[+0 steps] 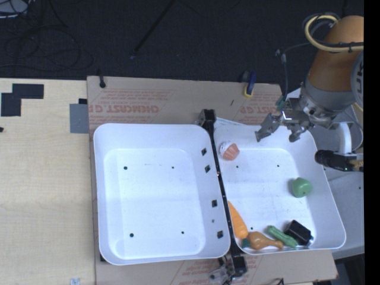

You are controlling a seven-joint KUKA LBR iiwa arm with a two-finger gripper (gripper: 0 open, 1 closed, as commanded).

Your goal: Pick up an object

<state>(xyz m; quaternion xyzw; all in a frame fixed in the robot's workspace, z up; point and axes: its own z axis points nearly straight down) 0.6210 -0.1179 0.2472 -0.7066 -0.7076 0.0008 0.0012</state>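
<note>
Two white bins sit on a cardboard sheet (178, 97) on a pale wooden bench (41, 177). The gripper (279, 130) hangs over the far edge of the right bin (323, 177), its fingers spread wide and holding nothing. The green ball (301, 187) lies inside this bin, near the gripper but apart.

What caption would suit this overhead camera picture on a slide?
Robot gripper, fingers open, hovers above the right bin's far edge; green ball, carrot and small toys lie inside.
</note>
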